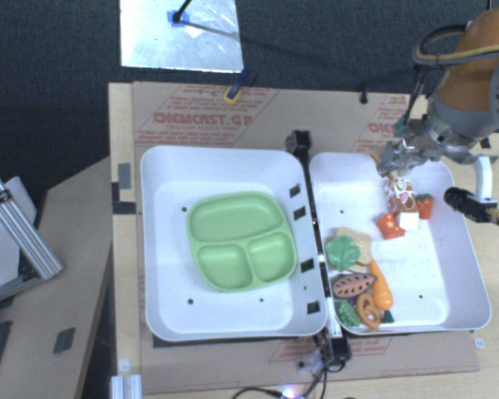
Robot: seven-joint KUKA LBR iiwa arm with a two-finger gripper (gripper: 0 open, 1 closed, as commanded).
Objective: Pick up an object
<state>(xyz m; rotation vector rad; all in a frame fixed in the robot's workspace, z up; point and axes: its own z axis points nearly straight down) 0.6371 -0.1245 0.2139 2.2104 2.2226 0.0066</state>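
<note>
Toy food (402,196) under gripper (397,166): light, hard, slick plastic, best pinched across narrow middle; gripper state impossible to tell; more toys (359,283) nearby.

Single fixed camera, mounted above tabletop (191,106), looking down at slant. Far edge of tabletop toward top of frame, near edge toward bottom. Distance moderate: both white bins fit whole in frame, left bin (162,223) near centre, right bin (457,281) toward right side. Dark floor visible beyond far edge. Arm (474,73) enters from upper right.
</note>
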